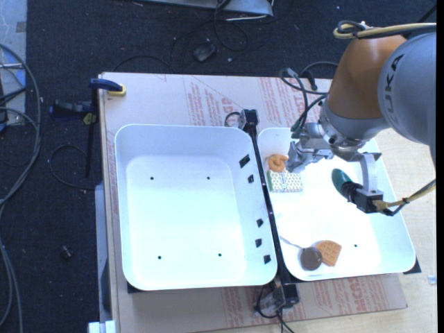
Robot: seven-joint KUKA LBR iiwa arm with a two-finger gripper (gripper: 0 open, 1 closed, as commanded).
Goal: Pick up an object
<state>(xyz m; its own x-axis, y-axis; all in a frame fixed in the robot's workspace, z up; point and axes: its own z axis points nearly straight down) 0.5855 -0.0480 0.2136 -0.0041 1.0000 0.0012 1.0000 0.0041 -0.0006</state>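
Right of centre, the gripper (300,159) hangs over the right bin (388,241); its jaw state cannot be told. An orange object (277,162) lies just left of it.

Bench (208,92), cardboard-topped with red printing, bearing two shallow white bins side by side. Left bin (132,151): bare floor with small dark dots. Right bin (395,245): orange pretzel-shaped piece (277,162) near the far left corner; white patterned block (286,182) just beside it; teal object (341,180) towards the right; brown round piece (311,259) touching a tan wedge (329,252) near the front edge. Grey arm (388,75) with orange band; gripper (300,157) low over the pretzel piece. Blue clamp (105,85) at the bench's far left corner. Dark floor with cables.
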